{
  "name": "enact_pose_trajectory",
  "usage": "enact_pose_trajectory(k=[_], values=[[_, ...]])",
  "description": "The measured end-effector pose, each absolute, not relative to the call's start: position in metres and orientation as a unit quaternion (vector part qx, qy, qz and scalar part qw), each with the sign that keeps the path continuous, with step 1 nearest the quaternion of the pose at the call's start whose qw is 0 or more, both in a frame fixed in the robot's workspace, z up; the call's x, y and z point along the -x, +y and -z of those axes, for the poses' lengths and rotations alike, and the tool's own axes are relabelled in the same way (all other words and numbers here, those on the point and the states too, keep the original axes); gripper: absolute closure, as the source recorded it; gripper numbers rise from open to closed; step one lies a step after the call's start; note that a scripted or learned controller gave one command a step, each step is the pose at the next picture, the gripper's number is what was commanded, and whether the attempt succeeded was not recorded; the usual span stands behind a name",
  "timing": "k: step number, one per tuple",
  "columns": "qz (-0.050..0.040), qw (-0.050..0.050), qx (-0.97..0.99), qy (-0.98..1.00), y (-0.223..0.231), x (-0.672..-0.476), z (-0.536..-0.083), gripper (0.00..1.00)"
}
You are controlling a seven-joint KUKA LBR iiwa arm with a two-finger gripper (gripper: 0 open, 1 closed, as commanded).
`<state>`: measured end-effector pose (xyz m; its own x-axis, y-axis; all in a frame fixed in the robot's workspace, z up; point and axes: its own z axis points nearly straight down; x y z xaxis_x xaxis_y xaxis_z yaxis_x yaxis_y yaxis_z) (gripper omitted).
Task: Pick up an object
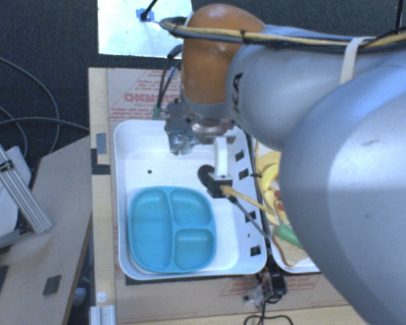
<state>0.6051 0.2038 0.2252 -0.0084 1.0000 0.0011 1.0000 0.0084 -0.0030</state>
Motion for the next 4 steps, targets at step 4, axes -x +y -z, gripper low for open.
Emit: enact_pose_trajectory(k=[4], values=[[0.0003, 0.002, 0.708, -0.706, 0.165, -0.551, -0.083, 1.00]])
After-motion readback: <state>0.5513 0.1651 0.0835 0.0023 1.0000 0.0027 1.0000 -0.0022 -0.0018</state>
